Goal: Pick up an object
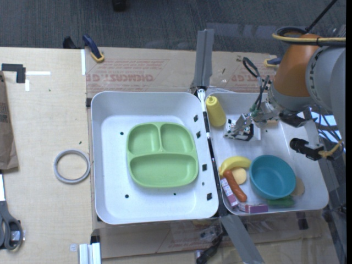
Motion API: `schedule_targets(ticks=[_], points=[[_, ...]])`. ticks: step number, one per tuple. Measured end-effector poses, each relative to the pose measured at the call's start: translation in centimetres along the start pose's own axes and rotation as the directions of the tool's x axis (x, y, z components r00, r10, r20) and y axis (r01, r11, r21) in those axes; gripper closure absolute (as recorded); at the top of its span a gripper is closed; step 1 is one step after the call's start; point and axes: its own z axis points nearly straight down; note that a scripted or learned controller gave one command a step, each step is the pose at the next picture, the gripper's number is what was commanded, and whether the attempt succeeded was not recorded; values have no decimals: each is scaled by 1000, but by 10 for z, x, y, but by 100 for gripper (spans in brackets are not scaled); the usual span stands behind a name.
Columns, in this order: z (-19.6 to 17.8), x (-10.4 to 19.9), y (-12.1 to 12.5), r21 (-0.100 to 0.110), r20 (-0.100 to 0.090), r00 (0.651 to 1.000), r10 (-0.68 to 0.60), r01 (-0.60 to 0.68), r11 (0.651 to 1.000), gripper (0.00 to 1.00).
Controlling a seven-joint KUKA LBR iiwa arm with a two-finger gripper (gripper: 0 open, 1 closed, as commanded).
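- Yellow bottle [215, 112] looks like the likeliest pick. It sits in the far left corner of the right bin [278, 142], against the wall that bin shares with its neighbour.
- The gripper [242, 128] hangs low over the far half of the right bin, on bare white floor. I see nothing gripped in it, and its tip is too small and cluttered to tell whether it is spread or closed.
- From the gripper, the bottle lies to the left and slightly toward the far edge, near but apart from it.
- The bottle's long axis runs roughly along the shared wall, far edge to near edge, with the narrower cap end toward the far edge. I cannot tell whether it stands or lies flat. By my judgement, a grasp would have to close across that axis, from left to right.
- Toward the near edge from the gripper, and further off, a banana [235, 163] lies by the same wall, touching the cluster below it.
- Beside the banana on its right sits a blue bowl [272, 176], and a red-orange sausage shape [236, 190] lies just nearer the near edge.
- The left bin [107, 147] holds a green divided plate [162, 154], well apart from the gripper and beyond the shared wall.
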Motion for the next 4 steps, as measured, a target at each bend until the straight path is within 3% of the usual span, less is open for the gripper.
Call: schedule_targets(ticks=[1,2,3,4], points=[[-14,-10,-109,23,-10,992,125,-125,992,0],[13,47,-133,24,-10,990,140,-140,990,0],[-87,68,-130,25,1,876,483,-483,875,0],[-40,41,-52,26,-3,941,339,-339,941,0]])
